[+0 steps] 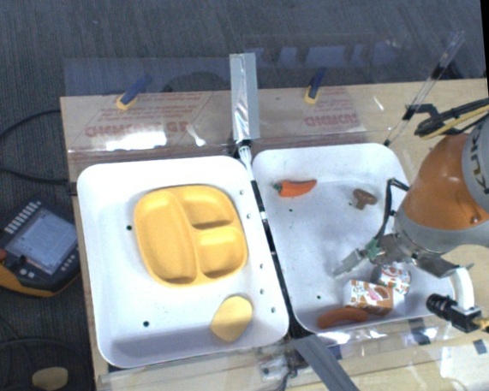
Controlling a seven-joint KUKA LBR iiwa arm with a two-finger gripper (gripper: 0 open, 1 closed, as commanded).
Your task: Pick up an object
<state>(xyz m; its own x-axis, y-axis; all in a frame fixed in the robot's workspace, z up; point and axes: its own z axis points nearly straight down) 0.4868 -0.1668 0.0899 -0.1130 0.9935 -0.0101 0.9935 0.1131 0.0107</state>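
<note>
Over the right bin (311, 308), the gripper (380, 259) hangs low beside a small colourful box (378, 290), and whether its fingers are apart or together cannot be told. Just below the box lies a red sausage-shaped toy (351, 316). A toy carrot (295, 188) and a small brown piece (364, 197) sit near the far wall. A yellow divided tray (192, 234) and a yellow lump (232, 318) rest inside the left bin (106, 272)

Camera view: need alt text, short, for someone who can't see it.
A grey arm with an orange band reaches from the right, its gripper low over a small colourful printed box in the right white bin, which also holds an orange toy carrot, a small brown lump and a reddish-brown sausage-shaped piece. The left white bin holds a yellow divided tray and a yellow rounded block.
</note>
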